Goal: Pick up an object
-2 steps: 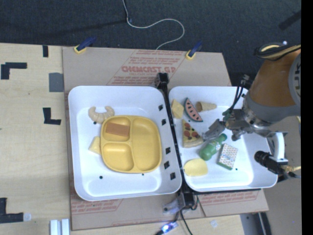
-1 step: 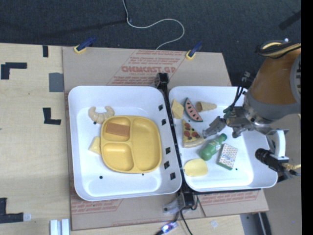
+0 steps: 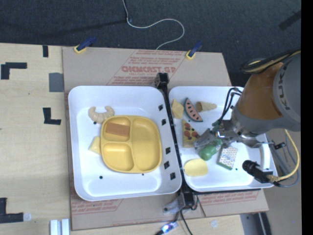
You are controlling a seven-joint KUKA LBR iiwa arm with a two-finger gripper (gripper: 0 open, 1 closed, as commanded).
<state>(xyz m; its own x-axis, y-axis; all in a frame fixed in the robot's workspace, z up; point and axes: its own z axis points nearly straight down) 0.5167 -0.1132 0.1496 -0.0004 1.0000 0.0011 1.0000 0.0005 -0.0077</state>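
The tool (image 3: 204, 143) sits at the green toy (image 3: 208, 152), perhaps touching; its opening I cannot tell. Light, smooth plastic: grip its middle, toward 9 o'clock.

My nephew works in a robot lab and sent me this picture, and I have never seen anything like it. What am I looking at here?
One camera, fixed above a bench, looks down at a slant. The grey machine with the orange band is a robot arm reaching in from the picture's right; its gripper hangs low over the right bin, just above a green toy. I cannot tell whether it holds anything. That bin also has a watermelon slice, a pizza slice, a yellow disc and a small packet. The left bin holds a yellow divided plate and a croissant. Its job is to pick up one object.
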